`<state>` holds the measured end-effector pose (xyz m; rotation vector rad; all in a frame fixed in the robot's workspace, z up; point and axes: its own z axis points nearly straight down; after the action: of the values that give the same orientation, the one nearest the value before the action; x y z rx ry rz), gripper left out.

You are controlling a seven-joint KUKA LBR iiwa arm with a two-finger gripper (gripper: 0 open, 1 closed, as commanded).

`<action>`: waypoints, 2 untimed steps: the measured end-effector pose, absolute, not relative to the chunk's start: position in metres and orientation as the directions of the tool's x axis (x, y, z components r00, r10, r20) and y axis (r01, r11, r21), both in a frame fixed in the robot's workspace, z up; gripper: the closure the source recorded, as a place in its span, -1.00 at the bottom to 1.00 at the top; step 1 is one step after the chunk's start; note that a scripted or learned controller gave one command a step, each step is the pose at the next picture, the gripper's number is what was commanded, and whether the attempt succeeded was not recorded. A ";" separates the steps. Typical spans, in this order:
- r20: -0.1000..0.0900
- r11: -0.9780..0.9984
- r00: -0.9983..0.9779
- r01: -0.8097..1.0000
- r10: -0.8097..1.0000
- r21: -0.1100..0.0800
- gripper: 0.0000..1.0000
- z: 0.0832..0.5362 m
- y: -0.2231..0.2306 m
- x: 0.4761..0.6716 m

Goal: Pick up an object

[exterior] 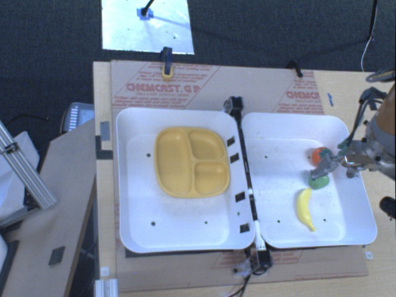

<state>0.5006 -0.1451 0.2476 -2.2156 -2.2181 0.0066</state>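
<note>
In the right bin (278,135) lie a yellow banana (304,209), a small green object (319,181) and an orange-red object (319,154). My gripper (331,164) reaches in from the right, low over the bin's right side, with its tip between the orange-red object and the green one. It looks to touch or overlap the green object's top. Nothing is seen lifted off the bin floor. The banana lies apart, just below the gripper's tip.
The left bin (136,228) holds a yellow divided plate (190,161). A black divider strip (242,166) runs between the bins. The arm's wrist (378,142) and its cables hang over the right bin's right rim.
</note>
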 end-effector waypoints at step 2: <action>0.001 0.001 -0.001 1.000 1.000 -0.001 -1.00 0.205 -0.141 0.495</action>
<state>0.4947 -0.1414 0.2049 -2.2190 -2.2219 0.0011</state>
